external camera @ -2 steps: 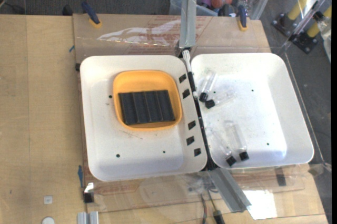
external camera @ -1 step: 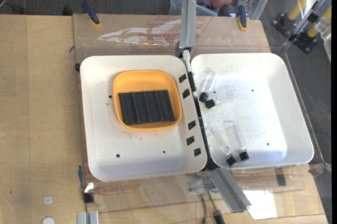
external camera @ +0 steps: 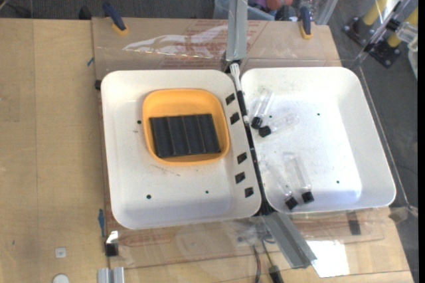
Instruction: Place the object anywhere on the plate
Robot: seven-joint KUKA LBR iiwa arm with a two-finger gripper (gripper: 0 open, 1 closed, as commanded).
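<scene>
A black ridged block [external camera: 184,135] is seen lying flat on the orange plate [external camera: 154,102], which is set in the left bin [external camera: 126,195]. Right of the plate, two clear black-capped tubes [external camera: 263,104] [external camera: 295,175] are scattered in the right bin [external camera: 345,135], well apart from the plate.

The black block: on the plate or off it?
On it. The black block lies flat inside the orange plate in the left bin.

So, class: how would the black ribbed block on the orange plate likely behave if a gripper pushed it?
The block lies flat and wide, so it probably slides rather than tips or rolls. Its straight ridges suggest it is stiff. The plate has a raised rim that would likely stop it.
</scene>
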